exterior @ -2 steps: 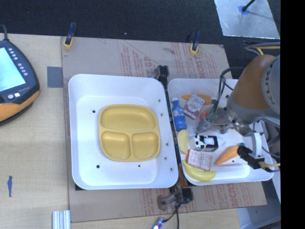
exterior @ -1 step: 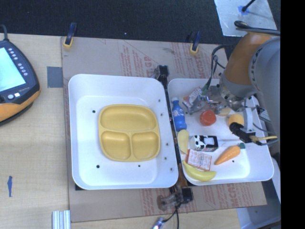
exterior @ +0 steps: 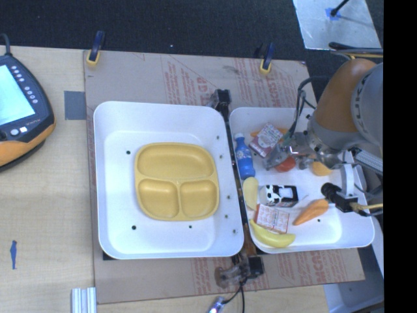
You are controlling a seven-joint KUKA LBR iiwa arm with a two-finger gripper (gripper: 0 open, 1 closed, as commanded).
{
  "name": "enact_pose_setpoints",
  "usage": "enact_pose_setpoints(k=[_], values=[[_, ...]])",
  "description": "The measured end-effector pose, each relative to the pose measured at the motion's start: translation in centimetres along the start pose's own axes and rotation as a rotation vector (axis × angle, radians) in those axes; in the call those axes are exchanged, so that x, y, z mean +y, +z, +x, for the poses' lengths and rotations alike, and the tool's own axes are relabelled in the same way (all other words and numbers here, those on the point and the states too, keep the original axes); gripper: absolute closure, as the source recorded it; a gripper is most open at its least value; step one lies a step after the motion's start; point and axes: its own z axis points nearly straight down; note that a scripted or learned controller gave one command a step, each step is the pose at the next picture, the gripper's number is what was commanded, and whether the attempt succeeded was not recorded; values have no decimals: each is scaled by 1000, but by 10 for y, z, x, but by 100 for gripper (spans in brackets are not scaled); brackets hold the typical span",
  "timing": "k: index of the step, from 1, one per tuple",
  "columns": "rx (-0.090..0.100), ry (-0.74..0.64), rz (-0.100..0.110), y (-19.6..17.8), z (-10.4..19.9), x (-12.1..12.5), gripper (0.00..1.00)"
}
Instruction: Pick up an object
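Two shallow white plastic bins with rounded corners sit side by side on a cardboard sheet printed with faint red lettering too blurred to read; the left bin [exterior: 111, 240] holds a smooth yellow plate [exterior: 176, 180] divided into three compartments; the right bin [exterior: 355, 237] is crowded with small objects: a blue bottle [exterior: 244, 161] with a white cap lying along its left wall, a curved yellow banana [exterior: 270, 237] at the near edge, a small card [exterior: 272, 218] with red print resting on it, a black-and-white toy cow [exterior: 280, 195] in the middle, an orange carrot [exterior: 310, 212] just right of it, a crinkled packet [exterior: 266, 137] toward the far side, and a red piece [exterior: 285, 165] beside a small orange one [exterior: 320, 169]; the grey arm with its orange band [exterior: 340, 96] reaches in from the right, wrist bent down over the far part of the right bin; the gripper [exterior: 284, 153] sits low just above the red piece and beside the packet, but whether it is released or grasping anything cannot be told; a handheld controller [exterior: 19, 113] with a screen lies at the far left.
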Motion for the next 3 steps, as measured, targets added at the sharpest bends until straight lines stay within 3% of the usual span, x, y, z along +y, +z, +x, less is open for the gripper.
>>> enact_pose_setpoints(k=[1, 2, 3], values=[[1, 1, -2, -1, 15, 40, 0], [4, 1, -1, -8, -30, 0, 0], [1, -1, 0, 0, -21, -10, 0]])
